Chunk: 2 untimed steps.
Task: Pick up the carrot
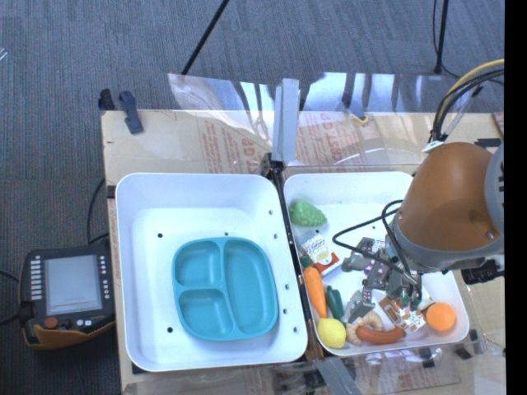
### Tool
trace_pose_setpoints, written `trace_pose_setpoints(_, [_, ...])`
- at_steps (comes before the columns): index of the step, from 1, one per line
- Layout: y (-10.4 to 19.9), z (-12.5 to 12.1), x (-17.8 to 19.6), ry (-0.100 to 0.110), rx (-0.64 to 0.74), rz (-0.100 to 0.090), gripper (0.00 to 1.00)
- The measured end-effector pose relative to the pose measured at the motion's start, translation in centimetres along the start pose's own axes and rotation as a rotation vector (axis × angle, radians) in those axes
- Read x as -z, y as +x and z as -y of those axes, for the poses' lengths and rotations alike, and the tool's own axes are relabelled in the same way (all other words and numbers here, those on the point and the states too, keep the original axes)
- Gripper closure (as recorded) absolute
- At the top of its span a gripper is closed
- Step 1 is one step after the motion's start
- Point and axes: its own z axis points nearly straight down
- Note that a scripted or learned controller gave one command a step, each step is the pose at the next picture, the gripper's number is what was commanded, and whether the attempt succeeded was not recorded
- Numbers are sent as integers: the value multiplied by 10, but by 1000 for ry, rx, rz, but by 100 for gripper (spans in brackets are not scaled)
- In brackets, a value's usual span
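Observation:
The carrot (314,291) is orange and tapered. It lies lengthwise against the left wall of the right bin (362,183), with nothing covering it. My gripper (365,296) hangs low over the middle of that bin, a short way right of the carrot and apart from it, above a cluster of small toy foods. Nothing shows held in it. The arm's orange band (451,197) looms over the bin's right half and hides part of the floor there.
Around the carrot sit a dark green vegetable (335,303), a lemon (332,332), a sausage (380,335), an orange (440,317), a green leafy piece (308,213) and a small packet (318,250). The left bin (148,212) holds a teal divided plate (224,288).

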Motion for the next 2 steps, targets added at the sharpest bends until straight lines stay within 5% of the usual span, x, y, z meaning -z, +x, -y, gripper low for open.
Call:
trace_pose_setpoints(1, [18, -63, 3, -2, 221, -1, 0])
trace_pose_setpoints(2, [-37, -98, 0, -1, -21, 0, 0])
